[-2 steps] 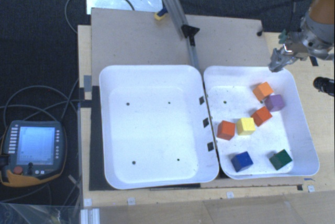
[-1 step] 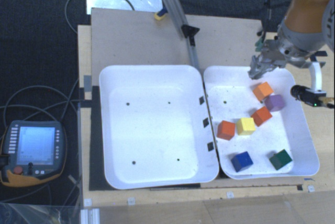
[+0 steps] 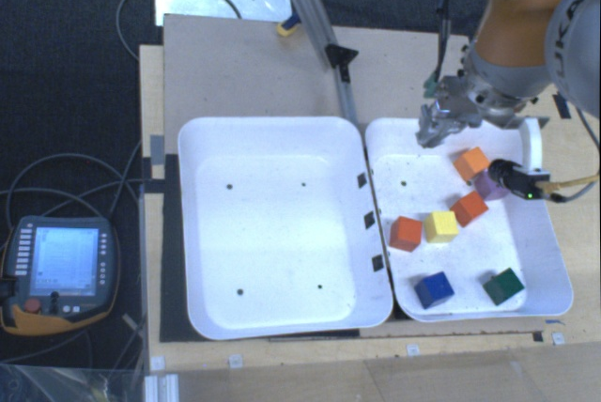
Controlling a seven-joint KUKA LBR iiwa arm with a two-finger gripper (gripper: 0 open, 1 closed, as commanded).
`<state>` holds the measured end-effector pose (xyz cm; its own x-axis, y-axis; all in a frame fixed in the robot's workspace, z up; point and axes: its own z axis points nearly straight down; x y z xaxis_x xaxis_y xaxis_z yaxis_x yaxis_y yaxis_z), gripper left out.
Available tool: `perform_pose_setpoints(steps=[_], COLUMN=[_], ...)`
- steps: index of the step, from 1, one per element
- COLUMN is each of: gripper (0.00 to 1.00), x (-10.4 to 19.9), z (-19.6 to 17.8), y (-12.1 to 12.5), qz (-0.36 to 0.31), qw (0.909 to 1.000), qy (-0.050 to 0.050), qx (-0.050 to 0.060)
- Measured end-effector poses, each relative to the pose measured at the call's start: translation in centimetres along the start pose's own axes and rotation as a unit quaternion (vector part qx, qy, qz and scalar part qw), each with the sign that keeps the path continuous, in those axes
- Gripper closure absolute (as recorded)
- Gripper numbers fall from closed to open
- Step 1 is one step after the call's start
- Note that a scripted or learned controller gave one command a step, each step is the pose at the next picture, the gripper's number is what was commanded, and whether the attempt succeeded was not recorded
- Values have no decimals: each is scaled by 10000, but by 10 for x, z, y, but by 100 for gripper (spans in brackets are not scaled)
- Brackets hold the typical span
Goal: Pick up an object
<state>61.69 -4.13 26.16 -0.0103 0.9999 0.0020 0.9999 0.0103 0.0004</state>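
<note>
Several small blocks lie in the right bin (image 3: 554,283): an orange block (image 3: 470,163) near the back, a purple one (image 3: 489,185) beside it, a red-orange block (image 3: 470,208), a yellow block (image 3: 441,225), another orange block (image 3: 406,233), a blue block (image 3: 434,288) and a green block (image 3: 504,286). My gripper (image 3: 434,130) hangs over the back of the right bin, left of the rear orange block and above the bin floor. Nothing shows between its fingers.
The left bin (image 3: 272,222) stands beside the right one, sharing a middle rim. A slanted metal pole (image 3: 310,6) crosses the bench behind the bins. A teach pendant (image 3: 58,273) lies on the floor at the left.
</note>
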Motion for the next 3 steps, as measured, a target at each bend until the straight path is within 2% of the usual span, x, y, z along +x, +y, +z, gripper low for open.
perform_pose_setpoints(steps=[1, 2, 3], gripper=[100, 100, 100], x=[51, 97, 136], z=[18, 14, 32], y=[-18, -36, -63], qz=[2, -1, 3], qw=[10000, 10000, 10000], qy=[2, 4, -1], qx=[11, 2, 14])
